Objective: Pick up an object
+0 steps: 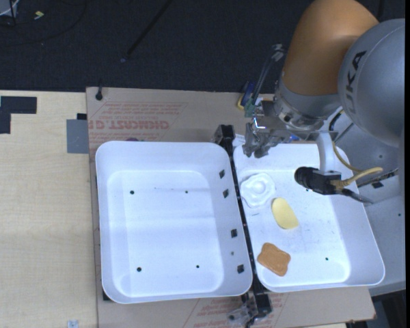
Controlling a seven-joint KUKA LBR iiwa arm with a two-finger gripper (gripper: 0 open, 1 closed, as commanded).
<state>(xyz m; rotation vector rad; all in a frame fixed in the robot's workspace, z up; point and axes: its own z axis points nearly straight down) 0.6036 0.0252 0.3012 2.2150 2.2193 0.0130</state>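
Grey KUKA arm [369,67] w/ orange band fills upper right, nearest the lens. Left bin [109,217] and right bin [362,251] sit side by side on the bench. Gripper [255,149] hangs over the right bin's far-left corner; finger opening can't be told, nothing seen between them. White fried-egg toy [257,188] lies just below the gripper, apart from it. Yellow oval piece [284,214] sits beside the egg; toast-coloured piece [273,259] lies nearer the front rim.
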